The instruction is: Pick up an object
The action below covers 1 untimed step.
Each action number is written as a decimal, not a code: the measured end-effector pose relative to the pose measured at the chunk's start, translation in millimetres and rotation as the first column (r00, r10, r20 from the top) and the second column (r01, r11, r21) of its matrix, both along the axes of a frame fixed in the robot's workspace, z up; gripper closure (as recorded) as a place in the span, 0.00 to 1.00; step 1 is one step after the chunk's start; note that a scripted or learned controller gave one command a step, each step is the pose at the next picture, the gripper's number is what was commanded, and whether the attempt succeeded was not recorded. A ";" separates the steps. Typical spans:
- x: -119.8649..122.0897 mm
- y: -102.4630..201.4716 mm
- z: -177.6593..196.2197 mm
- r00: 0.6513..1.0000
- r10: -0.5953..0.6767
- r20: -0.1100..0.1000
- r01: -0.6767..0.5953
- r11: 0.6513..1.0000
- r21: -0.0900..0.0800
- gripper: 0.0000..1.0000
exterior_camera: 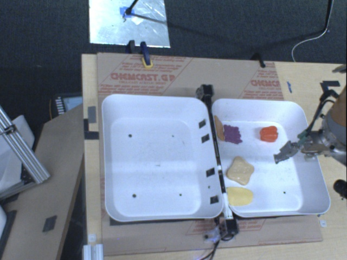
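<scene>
Here, starting at the left, the left bin (154, 156) carries no objects of the task; I note bare white floor with a few dark specks. It sits edge to edge with the right bin (303, 194), and a black divider strip (212, 145) runs along their shared walls, evidently clamping the two together so neither shifts under my reach.

Across that divider, every candidate lies in the right bin, crowded toward its left side. A tan sliver (218, 128) rests against the dividing wall. Just beside it lies a purple object (233, 134). Below these sits a cream lumpy piece (240, 170), and nearer the front wall a yellow piece (239, 196), close to the cream one. An orange object (269, 134) lies apart from the rest, toward the bin's back right.

Farthest right, my gripper (283, 156) reaches in over the right bin's outer wall, tip directed leftward over open floor. Nothing is between the fingers. Whether they are apart or together I cannot tell at this resolution.

Assessment: the pick is not yet made. The orange object and the cream piece lie nearest my tip; the orange one, standing clear of neighbours, looks the cleaner grasp.
</scene>
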<state>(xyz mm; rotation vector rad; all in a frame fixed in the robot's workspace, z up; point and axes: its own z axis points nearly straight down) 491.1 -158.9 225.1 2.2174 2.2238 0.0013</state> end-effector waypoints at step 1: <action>1.0 -0.1 11.0 1.000 0.002 0.003 -0.002 1.000 -0.001 1.00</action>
